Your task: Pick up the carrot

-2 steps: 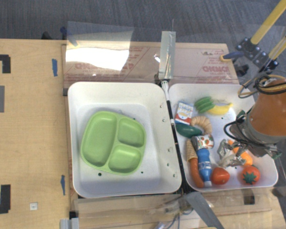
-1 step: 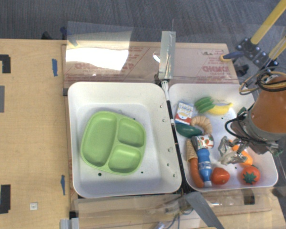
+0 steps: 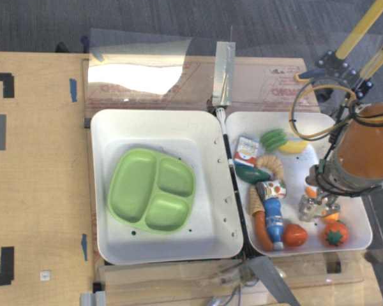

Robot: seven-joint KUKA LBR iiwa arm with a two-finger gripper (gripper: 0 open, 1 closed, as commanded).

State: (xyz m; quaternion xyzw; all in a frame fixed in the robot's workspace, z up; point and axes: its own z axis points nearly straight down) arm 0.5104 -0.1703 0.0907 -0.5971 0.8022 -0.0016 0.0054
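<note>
Camera view: the hand [image 3: 317, 206] is lowered into the right bin [image 3: 364, 234]; its grip cannot be told. The carrot [image 3: 262, 229] lies left, crowded by a bottle [image 3: 274, 217], so a mis-grab is risked.

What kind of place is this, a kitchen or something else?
Probably a robot lab, not a kitchen. A grey arm with an orange band reaches over two white bins on a plywood bench. The right bin holds toy food, such as a plastic tomato, and the left a green divided plate.
</note>
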